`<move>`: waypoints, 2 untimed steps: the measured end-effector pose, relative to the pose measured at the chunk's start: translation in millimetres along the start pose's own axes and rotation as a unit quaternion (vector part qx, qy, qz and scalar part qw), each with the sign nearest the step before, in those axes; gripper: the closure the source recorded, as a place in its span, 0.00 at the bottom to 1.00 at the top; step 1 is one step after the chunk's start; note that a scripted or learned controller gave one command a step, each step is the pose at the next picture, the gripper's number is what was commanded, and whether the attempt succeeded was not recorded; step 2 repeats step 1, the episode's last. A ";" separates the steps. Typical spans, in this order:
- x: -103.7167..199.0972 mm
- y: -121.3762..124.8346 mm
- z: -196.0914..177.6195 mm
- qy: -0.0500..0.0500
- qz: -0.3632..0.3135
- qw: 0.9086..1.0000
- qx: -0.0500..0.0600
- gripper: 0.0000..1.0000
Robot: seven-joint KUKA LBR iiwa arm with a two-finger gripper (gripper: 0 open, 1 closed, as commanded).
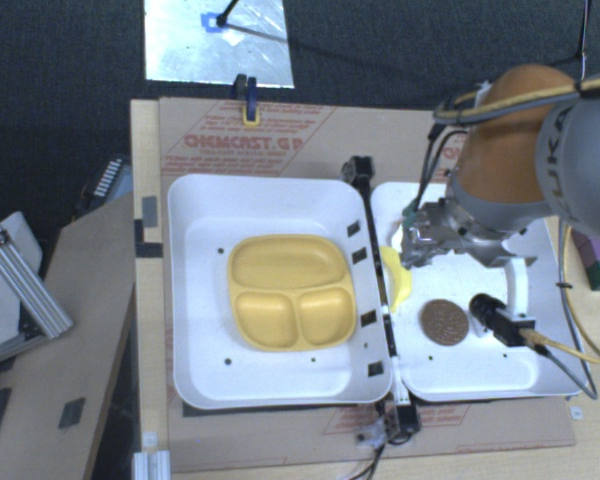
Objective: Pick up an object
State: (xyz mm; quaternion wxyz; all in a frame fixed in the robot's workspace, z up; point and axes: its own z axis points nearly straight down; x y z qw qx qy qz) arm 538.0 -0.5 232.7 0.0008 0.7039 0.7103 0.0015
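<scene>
Yellow curved piece (399,278) lying in right bin (480,370), against its left wall, near brown disc (445,322). Hand (416,240) over same bin, close by far end of curved piece; apart or together cannot tell, nothing visibly clamped. Yellow divided tray (285,293) alone in left bin (205,228), well apart from hand. Judged step: approach, grasp not yet made. Next move likely calls for centring over curved piece, descending close to bin wall without striking it, then closing and lifting

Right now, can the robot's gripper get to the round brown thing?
Probably yes. The round brown thing lies uncovered in the right bin, and the gripper is over that same bin, close by.
</scene>
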 end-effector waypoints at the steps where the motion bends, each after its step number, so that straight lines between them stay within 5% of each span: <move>1: 54.2 -8.3 0.7 0.001 0.000 1.000 0.001 1.00; 2: 54.2 -8.3 0.7 0.001 0.000 1.000 0.001 1.00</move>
